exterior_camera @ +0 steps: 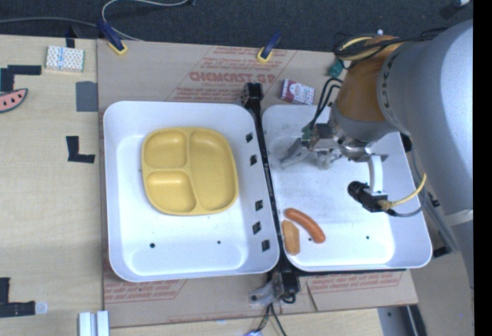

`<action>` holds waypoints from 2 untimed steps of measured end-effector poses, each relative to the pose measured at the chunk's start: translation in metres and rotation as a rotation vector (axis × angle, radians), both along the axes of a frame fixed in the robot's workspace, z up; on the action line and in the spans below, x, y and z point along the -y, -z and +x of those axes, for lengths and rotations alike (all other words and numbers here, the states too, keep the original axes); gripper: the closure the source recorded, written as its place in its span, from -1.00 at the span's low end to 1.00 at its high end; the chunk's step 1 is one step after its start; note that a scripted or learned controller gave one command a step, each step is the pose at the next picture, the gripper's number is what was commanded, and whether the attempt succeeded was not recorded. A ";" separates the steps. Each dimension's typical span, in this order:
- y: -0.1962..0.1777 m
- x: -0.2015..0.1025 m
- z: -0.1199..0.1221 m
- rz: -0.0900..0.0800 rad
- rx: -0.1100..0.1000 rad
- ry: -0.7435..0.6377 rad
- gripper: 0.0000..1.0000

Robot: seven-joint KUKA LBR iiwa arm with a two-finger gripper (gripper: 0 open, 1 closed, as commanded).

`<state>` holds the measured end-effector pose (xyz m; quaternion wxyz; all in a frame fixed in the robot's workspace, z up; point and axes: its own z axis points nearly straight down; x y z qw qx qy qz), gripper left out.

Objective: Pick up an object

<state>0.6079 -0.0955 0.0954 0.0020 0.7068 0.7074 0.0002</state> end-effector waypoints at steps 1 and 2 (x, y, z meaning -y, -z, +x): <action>-0.009 -0.001 0.000 0.002 -0.001 -0.001 1.00; -0.009 -0.001 0.000 0.002 -0.002 -0.001 -1.00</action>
